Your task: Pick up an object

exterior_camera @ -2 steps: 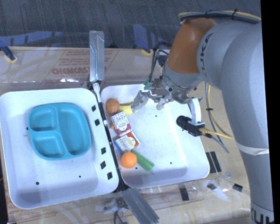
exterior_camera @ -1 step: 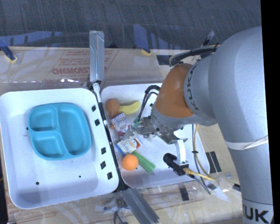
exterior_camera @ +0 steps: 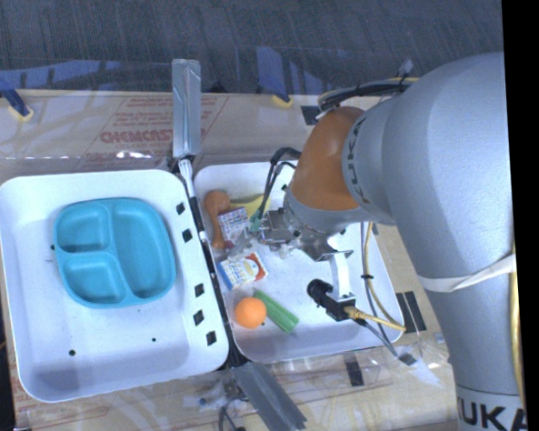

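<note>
**Camera view: arm down in the right bin, pick not yet made**

Camera view has the arm (exterior_camera: 402, 156) reaching over the right bin (exterior_camera: 386, 326), its wrist low above a cluster of small things near the divider. The gripper (exterior_camera: 272, 226) sits at the cluster's edge, but whether it is released or clenched I cannot tell, since the wrist hides it.

Candidates lie close together: a brown piece (exterior_camera: 216, 204), a printed packet (exterior_camera: 233, 225), a carton (exterior_camera: 242, 271), an orange ball (exterior_camera: 249, 312) and a green stick (exterior_camera: 277, 312) touching it. The left bin (exterior_camera: 18, 271) holds a blue tray (exterior_camera: 115, 250).

I judge this the descent or grasp step. Next, the claw needs to settle on one item, likely the packet, close on it cleanly, then lift straight up without dragging neighbours.
</note>
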Tool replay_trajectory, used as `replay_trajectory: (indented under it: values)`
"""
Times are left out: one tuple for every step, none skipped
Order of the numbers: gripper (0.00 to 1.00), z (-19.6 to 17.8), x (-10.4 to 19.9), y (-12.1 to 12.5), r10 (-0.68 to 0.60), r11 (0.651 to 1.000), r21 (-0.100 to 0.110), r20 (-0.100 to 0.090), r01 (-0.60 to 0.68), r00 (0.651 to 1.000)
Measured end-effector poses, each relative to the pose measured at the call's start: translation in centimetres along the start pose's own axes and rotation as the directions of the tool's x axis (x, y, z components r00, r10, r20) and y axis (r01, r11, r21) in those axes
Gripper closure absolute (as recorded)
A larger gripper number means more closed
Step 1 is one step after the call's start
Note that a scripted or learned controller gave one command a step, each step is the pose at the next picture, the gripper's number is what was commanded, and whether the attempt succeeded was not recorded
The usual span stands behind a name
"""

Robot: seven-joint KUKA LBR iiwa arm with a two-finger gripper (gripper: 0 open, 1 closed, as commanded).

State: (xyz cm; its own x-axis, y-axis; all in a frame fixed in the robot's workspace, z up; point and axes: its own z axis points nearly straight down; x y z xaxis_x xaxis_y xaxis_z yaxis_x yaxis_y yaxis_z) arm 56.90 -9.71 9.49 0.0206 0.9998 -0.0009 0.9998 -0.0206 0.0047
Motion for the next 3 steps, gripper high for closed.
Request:
replay_trajectory:
  values:
    - [0.00,-0.14,-0.42,-3.63,-0.069,0.998,-0.008,-0.002,0.069,0.998]
    - [0.00,-0.14,-0.42,-3.63,-0.069,0.998,-0.008,-0.002,0.069,0.998]
    - [0.00,-0.16,-0.38,-4.36,-0.073,0.997,-0.010,-0.001,0.073,0.997]
